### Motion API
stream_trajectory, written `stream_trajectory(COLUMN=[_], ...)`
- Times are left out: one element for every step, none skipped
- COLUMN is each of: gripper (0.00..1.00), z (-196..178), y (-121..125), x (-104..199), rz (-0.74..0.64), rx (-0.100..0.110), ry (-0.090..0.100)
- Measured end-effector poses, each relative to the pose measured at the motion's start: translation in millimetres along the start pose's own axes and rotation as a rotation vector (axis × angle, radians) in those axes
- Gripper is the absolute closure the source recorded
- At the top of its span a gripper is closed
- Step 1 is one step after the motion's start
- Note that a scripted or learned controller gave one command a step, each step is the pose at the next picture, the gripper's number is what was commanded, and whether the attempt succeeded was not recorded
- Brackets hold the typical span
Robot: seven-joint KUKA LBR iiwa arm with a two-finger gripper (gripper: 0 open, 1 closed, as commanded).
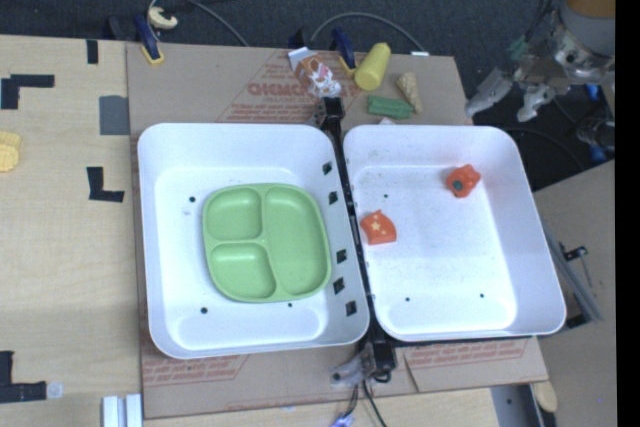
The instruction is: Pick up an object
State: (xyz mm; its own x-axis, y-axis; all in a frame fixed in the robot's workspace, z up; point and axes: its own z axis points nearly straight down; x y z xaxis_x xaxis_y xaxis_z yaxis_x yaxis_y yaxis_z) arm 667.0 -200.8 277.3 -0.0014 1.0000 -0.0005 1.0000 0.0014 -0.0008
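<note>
Jaws first: we see the gripper (510,93) at the upper right, outside the bins and beyond the far right corner of the right bin (520,310), with its pale fingers spread apart and nothing between them, so we read it as released. In that bin lie two small orange pieces. One, an orange toy with a dark spot (462,180), sits toward the far right part of the floor, near the back wall but apart from it; it is roughly as wide as it is long, and we cannot tell a clear long axis or heading. A second orange piece (377,228) lies near the left wall, just beside the divider between the bins, and looks wedge-like with its broader side toward the near edge. Both have bare white floor around them, most of it toward the near and right walls. In the left bin (165,315) a green divided plate (266,241) rests centrally, its single long compartment on the right. On the bench (60,245) behind the bins lie a yellow cylinder (372,65) tilted along a slanting line, a green block (389,107), a tan piece (408,91) and a small packet (317,73).
</note>
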Motion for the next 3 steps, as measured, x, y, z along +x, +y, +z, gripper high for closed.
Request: stream_trajectory(gripper=[0.0, 0.0, 1.0], z=[180, 191, 181], y=[-26, 3, 3], x=[-6, 53, 52], rz=[0.0, -0.002, -0.002], rx=[0.002, -0.004, -0.004], ry=[0.001, 0.0, -0.002])
